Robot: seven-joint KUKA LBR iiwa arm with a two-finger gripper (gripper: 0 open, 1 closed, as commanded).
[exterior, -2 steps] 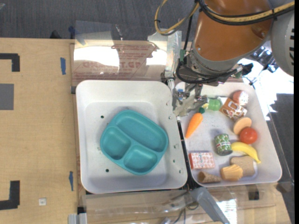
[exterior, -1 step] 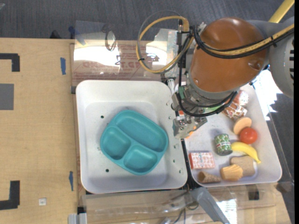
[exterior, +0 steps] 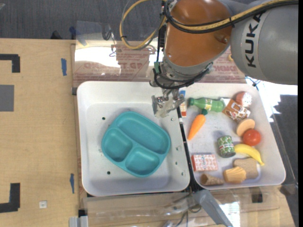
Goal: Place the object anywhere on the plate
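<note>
**KUKA arm hangs over the bin divide; plate sits bare in the left bin**

Nearest to us is the arm (exterior: pixel 213 30), a smooth grey shell with "KUKA" in black capitals on its side and a glossy orange band above the wrist. A yellow cable loops over it. Below the wrist we see the metal gripper (exterior: pixel 166 103), hanging just above the back edge of the left bin (exterior: pixel 90 141), close to the divide between the two bins. Its fingers look narrow and we see nothing between them.

We find the plate (exterior: pixel 136 143) in the middle of the left bin: teal plastic, rounded corners, moulded into three compartments, lying flat and slightly turned.

The right bin (exterior: pixel 274 160) holds the toy food, all well apart from the plate. We count a green bottle (exterior: pixel 207 103) lying on its side, an orange carrot (exterior: pixel 196 126) with a green top, a small brown and white carton (exterior: pixel 237 107), a peach slice (exterior: pixel 245 126), a red tomato (exterior: pixel 252 136), a green can (exterior: pixel 226 146), a curved yellow banana (exterior: pixel 249 152), a pink patterned box (exterior: pixel 205 162) and tan bread pieces (exterior: pixel 239 171). Their printing is too small for us to read.

Both bins are shallow white plastic. To their left, the worktop (exterior: pixel 38 126) is plain brown board with black corner marks and blue tape tabs.
</note>
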